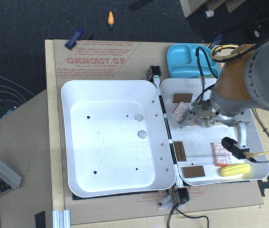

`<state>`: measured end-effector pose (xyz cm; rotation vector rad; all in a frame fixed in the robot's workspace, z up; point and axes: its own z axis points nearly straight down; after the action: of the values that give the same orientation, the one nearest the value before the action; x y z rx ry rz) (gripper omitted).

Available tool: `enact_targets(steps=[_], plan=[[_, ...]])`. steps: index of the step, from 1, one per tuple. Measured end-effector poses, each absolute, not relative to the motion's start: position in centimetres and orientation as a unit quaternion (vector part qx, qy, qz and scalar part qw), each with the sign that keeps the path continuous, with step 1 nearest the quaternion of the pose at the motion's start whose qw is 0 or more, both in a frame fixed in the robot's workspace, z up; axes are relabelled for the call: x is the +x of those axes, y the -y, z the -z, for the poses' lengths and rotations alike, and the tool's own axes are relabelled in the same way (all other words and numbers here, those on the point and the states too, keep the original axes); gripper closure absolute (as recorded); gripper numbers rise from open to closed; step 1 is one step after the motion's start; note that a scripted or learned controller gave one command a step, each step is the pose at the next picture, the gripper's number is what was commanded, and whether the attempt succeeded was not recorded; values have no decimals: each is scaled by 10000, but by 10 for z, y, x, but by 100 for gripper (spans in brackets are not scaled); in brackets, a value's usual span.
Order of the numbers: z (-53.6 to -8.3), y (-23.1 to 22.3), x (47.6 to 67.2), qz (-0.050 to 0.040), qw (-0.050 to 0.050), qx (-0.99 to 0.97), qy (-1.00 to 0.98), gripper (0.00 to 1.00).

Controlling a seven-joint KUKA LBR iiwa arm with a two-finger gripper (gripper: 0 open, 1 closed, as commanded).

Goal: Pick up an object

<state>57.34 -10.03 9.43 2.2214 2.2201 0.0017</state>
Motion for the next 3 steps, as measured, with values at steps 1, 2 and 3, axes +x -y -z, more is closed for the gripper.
enact_targets(steps=[1, 2, 3], plan=[[-85, 103, 611, -1, 0, 7070, -7073, 0], [-95, 103, 612, -5, 7, 7068, -7075, 100], [-185, 24, 578, -6, -1, 7065, -7077, 100]])
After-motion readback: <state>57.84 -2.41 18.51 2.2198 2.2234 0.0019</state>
